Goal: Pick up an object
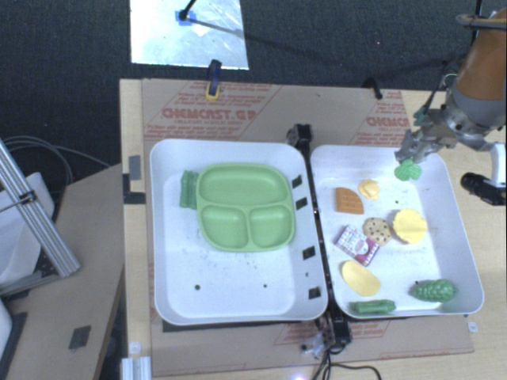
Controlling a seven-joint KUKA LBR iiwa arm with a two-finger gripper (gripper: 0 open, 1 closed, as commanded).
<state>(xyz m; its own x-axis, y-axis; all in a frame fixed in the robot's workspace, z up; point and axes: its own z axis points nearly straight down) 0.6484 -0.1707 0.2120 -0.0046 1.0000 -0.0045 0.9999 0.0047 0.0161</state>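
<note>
two white bins sit side by side on the bench, and we are working over the right bin, where the loose pieces lie. our gripper hangs at that bin's far corner, and a small green piece shows just beneath its tips, near the far wall; we cannot tell whether it is pinched between the tips or merely lying under them, nor how the gripper stands, so we claim no hold. to do this step well, we judge that we should come down straight and centred on the piece, square to its narrow side, and keep clear of the wall, which could knock a tip aside. the piece looks small and light, so a slow close and a gentle, vertical lift should keep it from squirting out. the other pieces, such as the cookie, the yellow disc and the orange slice, lie well apart, so nothing crowds us. the left bin holds a green tray.
</note>
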